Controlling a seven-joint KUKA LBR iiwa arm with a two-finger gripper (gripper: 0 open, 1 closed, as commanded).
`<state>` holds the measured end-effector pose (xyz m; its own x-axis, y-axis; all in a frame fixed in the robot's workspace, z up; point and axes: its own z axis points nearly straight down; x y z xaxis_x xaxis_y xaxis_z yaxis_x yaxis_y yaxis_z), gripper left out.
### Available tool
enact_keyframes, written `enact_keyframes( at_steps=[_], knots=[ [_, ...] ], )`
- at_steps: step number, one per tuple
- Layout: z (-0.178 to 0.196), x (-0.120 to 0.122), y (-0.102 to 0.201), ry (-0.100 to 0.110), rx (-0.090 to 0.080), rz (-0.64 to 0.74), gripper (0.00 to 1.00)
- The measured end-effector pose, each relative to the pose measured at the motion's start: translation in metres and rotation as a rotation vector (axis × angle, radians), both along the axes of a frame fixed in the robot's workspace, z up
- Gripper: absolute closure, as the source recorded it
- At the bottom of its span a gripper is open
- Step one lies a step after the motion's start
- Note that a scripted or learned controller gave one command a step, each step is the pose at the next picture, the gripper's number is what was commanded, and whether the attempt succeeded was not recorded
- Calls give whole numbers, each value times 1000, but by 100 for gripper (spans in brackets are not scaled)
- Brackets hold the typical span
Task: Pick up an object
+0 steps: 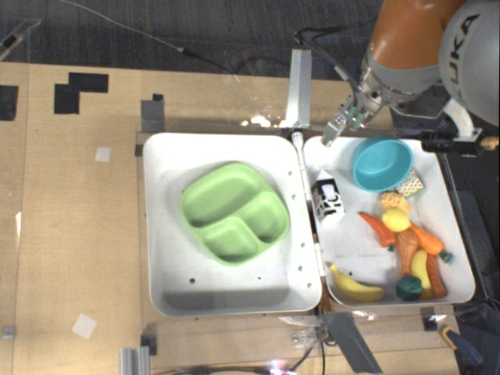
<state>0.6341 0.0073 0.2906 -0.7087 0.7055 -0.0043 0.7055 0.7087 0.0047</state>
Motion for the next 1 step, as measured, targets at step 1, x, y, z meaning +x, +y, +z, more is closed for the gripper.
enact_keyframes(
  at_steps=[1],
  knots=[
    [15, 2, 1, -12, -1, 8, 100]
  ],
)
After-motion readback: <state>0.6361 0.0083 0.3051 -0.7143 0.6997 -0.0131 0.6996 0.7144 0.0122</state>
